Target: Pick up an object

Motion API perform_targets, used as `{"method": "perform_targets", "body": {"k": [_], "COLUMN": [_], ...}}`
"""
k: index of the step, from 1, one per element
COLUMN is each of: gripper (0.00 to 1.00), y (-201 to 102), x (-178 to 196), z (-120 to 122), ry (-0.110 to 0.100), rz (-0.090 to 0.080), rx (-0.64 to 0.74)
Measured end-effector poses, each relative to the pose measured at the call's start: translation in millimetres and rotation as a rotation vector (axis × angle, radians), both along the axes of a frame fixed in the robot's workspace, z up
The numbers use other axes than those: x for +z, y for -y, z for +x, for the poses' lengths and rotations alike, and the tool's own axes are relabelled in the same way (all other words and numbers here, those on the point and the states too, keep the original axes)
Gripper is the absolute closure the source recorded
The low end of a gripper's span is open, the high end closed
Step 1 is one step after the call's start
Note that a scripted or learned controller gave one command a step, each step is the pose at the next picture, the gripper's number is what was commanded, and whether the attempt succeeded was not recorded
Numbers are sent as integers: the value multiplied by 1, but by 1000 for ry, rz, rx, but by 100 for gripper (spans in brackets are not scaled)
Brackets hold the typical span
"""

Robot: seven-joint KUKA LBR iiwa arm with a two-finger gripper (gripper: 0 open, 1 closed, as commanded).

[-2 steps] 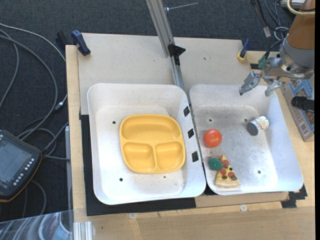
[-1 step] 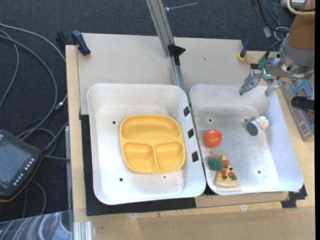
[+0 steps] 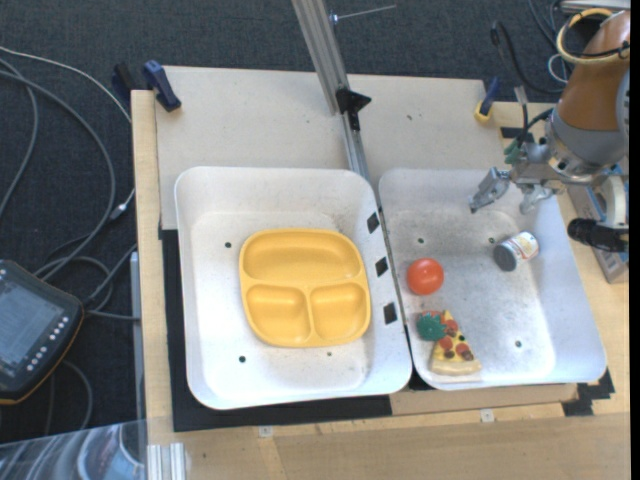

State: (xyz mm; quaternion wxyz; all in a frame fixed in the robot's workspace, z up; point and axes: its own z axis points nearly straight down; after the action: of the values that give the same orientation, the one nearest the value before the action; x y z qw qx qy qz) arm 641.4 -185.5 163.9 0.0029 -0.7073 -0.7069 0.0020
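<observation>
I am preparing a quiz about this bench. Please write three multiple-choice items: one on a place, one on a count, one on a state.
1. Where is the yellow tray?
A. left bin
B. right bin
C. outside the bins

2. How many compartments has the tray?
A. two
B. three
C. five

3. How does the small can rest?
A. upright
B. on its side
C. on the tray

Answers: 1 A, it sits in the left bin. 2 B, one long, two small. 3 B, it lies flat in the right bin.

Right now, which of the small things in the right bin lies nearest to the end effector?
The small can, lying on its side just below the end effector. The red ball and the pizza slice lie farther off, toward the bin's left side.
</observation>
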Motion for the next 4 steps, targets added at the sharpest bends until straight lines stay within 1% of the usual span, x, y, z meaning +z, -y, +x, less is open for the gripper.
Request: {"method": "perform_targets", "body": {"k": [1, 2, 3, 4], "gripper": [0, 0, 100, 100], "y": [-1, -2, -2, 2], "x": [-63, -71, -59, 6], "z": [-5, -5, -4, -1], "ry": [-1, 3, 7, 15], "rz": [1, 0, -1, -4], "rx": [1, 1, 1, 1]}}
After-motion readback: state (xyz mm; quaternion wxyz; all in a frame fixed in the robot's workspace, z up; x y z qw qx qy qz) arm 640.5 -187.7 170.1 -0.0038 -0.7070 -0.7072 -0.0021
